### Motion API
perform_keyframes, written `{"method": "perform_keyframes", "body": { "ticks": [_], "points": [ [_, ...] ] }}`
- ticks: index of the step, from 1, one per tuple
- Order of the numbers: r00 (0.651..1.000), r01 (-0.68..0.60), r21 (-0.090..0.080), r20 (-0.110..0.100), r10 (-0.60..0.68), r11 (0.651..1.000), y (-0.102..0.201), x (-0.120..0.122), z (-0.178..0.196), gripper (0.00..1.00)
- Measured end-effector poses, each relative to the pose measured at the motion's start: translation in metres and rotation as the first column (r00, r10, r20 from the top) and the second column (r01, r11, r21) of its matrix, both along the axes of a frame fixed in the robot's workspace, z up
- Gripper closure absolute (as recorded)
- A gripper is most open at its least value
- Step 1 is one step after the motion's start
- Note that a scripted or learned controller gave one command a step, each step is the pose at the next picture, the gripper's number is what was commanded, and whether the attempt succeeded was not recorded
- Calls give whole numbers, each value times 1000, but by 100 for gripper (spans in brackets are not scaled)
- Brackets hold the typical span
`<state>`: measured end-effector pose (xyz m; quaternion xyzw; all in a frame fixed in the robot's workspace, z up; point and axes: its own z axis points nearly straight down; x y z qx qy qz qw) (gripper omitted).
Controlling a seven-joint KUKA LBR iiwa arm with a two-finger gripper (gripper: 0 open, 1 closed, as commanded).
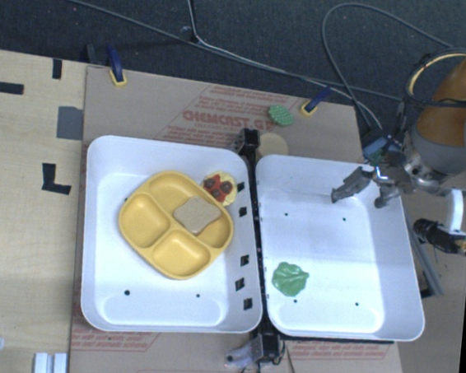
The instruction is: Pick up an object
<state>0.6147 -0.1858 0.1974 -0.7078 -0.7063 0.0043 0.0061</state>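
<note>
Two white bins sat side by side on a cardboard sheet (216, 109) over the wooden bench (16, 200).

The left bin (95, 233) held one yellow divided tray (150, 222); the right bin (390, 264) held one green object (289, 279) near its front-left corner. The gripper (365, 191) hovered spread open at the far-right corner, holding nothing.

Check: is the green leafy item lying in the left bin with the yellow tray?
No, the green leafy item lies in the right bin, while the yellow tray sits in the left bin.
</note>
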Motion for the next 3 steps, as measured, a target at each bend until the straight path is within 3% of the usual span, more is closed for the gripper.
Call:
{"method": "perform_keyframes", "body": {
  "ticks": [1, 3],
  "points": [
    [1000, -3, -3, 13, 3, 1000, 0, 3, 8, 0],
    [1000, -3, -3, 8, 3, 1000, -3, -12, -93, 0]
  ]
}}
